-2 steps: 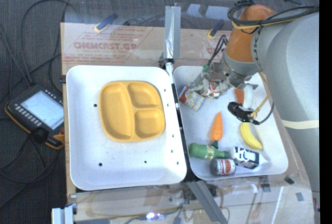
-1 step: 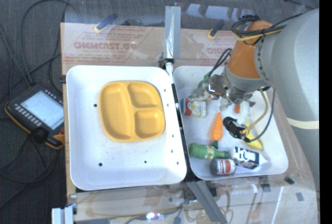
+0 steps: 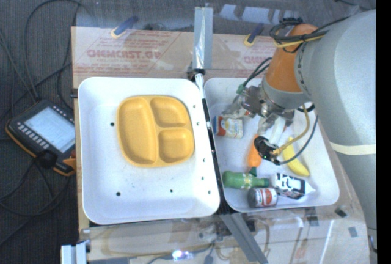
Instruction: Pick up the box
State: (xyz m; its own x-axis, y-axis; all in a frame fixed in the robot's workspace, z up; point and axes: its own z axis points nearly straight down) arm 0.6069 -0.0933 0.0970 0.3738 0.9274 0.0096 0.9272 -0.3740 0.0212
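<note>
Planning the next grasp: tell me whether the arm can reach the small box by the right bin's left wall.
Probably yes. The box lies uncovered, nothing on top, with the tool just to its right; the carrot and green bottle lie apart from it.

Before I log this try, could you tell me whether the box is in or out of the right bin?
In. The box lies inside the right bin, near its left wall, just left of the gripper.

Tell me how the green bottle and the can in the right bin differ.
The green bottle is green and slender; the can is stubbier, with a silver end and a red-and-white label. The green bottle lies nearer the bin's middle, the can nearer its front edge. Both lie on their sides in the right bin.
</note>
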